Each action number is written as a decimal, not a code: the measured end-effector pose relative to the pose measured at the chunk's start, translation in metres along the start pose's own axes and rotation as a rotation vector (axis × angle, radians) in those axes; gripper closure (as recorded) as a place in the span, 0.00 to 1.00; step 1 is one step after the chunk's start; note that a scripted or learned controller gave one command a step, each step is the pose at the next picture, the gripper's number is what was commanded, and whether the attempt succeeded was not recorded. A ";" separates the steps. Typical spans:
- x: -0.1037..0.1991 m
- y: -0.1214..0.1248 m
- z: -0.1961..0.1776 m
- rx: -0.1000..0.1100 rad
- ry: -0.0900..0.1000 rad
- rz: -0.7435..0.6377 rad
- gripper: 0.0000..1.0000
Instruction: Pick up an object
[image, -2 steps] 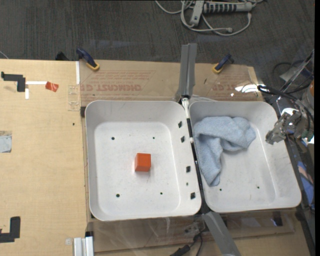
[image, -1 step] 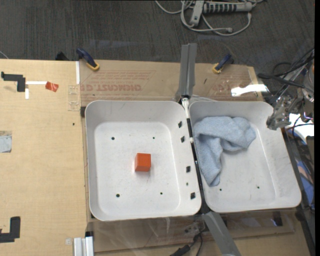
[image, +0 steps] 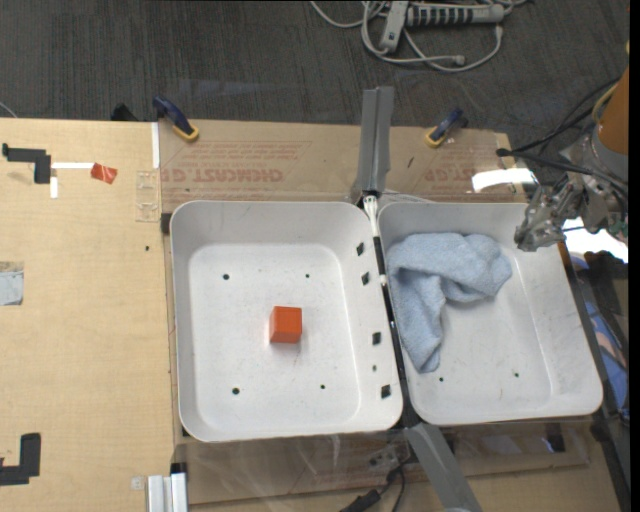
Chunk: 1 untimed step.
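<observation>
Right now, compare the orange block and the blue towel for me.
The orange block is small, rigid and square-edged; the blue towel is much larger, soft and crumpled. The block sits near the middle of the left bin, while the towel lies bunched against the right bin's left wall. Each rests loose on a bin floor, ungrasped.

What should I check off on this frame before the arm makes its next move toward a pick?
1. Orange block lies alone and unobstructed on the left bin floor: ok.
2. Blue towel lies crumpled in the right bin, against the divider side: ok.
3. Tool is at the right bin's far right rim, apart from both objects: ok.
4. Tool holds nothing: cannot tell, too blurred.
5. Path from the tool to the towel has nothing in the way: ok.
6. Anything hidden beneath the towel: cannot tell.
</observation>
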<state>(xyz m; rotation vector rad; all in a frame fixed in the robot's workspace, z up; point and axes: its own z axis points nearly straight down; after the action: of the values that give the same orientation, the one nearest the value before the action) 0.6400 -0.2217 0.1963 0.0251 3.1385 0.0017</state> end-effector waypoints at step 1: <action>-0.015 0.001 0.001 0.001 -0.002 -0.152 1.00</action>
<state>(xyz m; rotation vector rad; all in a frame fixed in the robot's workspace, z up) 0.6547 -0.2212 0.1952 -0.2130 3.1292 0.0003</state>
